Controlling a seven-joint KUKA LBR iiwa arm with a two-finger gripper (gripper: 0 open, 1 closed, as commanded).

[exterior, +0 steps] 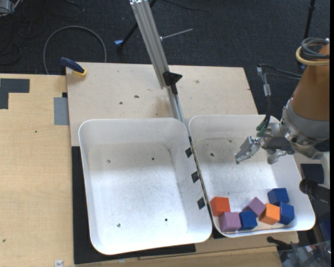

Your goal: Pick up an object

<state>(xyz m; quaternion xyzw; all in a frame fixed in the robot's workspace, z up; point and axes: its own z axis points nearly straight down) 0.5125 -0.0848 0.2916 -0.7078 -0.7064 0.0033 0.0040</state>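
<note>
Gripper (260, 151) hangs over the bare middle of the right bin (228, 125); we cannot tell how it is set. We see small blocks (255, 209) huddled against that bin's near wall, orange, purple and blue, some touching. We judge them light, stiff and flat-sided, best taken across opposite faces. The orange block (220, 205) at the cluster's left has the most room; the wall crowds the others.

We see the arm (314, 88) reaching in from the right, its orange band sitting broad above the grey wrist. The wrist tips leftward and down, and our gripper (246, 151) hangs at its end, pointing left. Whether the jaws stand apart or closed, we can't make out.
</note>
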